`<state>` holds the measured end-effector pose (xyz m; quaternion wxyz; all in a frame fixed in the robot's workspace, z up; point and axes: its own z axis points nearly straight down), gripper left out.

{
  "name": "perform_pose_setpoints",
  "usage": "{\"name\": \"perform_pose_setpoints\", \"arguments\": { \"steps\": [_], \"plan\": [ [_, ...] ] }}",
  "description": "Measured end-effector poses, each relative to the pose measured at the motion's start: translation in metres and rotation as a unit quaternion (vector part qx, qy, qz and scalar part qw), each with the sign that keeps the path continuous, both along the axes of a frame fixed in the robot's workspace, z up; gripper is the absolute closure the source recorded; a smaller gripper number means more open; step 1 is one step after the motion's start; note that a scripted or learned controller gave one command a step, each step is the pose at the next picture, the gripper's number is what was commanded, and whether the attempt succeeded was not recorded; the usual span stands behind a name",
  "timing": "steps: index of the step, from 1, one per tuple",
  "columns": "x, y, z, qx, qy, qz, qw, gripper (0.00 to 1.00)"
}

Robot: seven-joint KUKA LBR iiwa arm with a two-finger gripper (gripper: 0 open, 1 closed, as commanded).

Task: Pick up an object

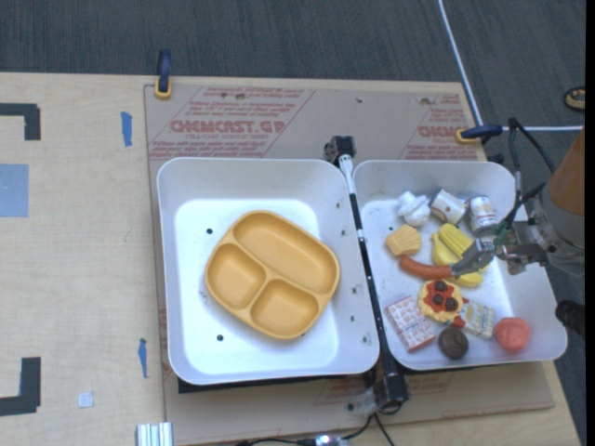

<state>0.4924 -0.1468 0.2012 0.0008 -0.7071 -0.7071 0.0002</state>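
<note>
Aiming to be straddling the red sausage squarely across its narrow width with the gripper, in the right bin, steering clear of the corn just beside it. Failing to tell whether the pincer is spread or pressed together. Counting two bins, one yellow divided plate, roughly eleven small toy foods.
</note>
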Motion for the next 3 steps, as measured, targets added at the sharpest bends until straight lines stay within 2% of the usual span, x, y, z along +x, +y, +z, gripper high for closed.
{"name": "perform_pose_setpoints", "arguments": {
  "steps": [1,2,3],
  "plan": [
    [-0.011,0.016,-0.110,-0.0016,-0.004,0.000,1.0000,0.00],
    [-0.012,0.016,-0.101,-0.0013,-0.003,-0.001,1.0000,1.00],
    [-0.012,0.093,-0.016,-0.0002,-0.002,0.001,1.0000,1.00]
  ]
}}
